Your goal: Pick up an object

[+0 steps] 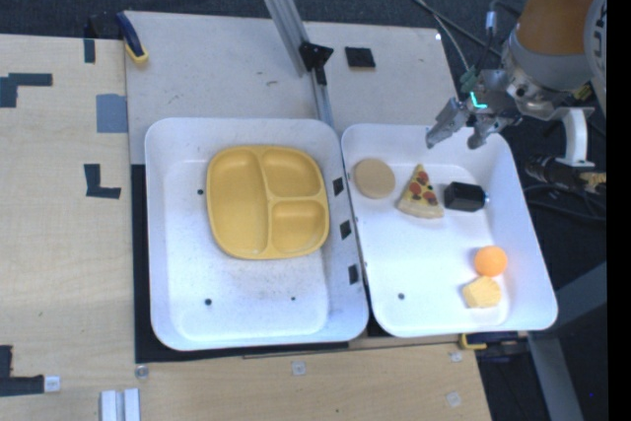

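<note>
A: Obs., largest first: bench point(227, 54); left bin point(177, 311) carrying a yellow divided plate point(266, 202); right bin point(434, 291) with the small items.

B: Which one should you go for?

A: Nearest the tool point(459, 131) is the pizza slice toy point(422, 193), lying below and slightly left of it, well apart. Round beige disc point(374, 178) sits further left; black block point(464, 197), orange ball point(490, 260) and yellow cube point(482, 293) follow.

B: Tool state?

A: Fingers spread apart, nothing between them, hovering over the bin's far rim.
</note>
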Robot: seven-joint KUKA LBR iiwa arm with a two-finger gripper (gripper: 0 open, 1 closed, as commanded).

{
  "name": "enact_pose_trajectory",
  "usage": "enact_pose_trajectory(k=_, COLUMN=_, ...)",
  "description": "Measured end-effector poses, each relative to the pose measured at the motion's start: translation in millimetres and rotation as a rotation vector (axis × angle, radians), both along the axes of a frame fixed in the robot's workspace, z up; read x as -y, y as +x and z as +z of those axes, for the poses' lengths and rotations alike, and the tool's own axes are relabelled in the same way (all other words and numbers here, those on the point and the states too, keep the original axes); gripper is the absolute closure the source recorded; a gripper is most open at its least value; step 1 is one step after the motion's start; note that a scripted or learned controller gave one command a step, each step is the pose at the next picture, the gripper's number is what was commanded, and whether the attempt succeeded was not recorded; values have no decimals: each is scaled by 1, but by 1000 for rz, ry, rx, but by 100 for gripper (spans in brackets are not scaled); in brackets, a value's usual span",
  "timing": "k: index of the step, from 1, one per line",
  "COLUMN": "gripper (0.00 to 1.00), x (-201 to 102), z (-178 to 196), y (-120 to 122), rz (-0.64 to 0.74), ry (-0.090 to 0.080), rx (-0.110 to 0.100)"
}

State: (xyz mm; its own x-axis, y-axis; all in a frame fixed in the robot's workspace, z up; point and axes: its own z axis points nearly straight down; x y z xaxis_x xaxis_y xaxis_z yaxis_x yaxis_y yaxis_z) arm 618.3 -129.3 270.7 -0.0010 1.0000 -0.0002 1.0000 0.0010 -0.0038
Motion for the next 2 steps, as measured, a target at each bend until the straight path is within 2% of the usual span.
enact_pose_trajectory(k=1, gripper=0, x=0, z=1, y=1, rz=0, ry=0, rx=3)
enact_pose_trajectory(k=2, gripper=0, x=-5, z=-46, y=-6, rz=0, ry=0, rx=-2)
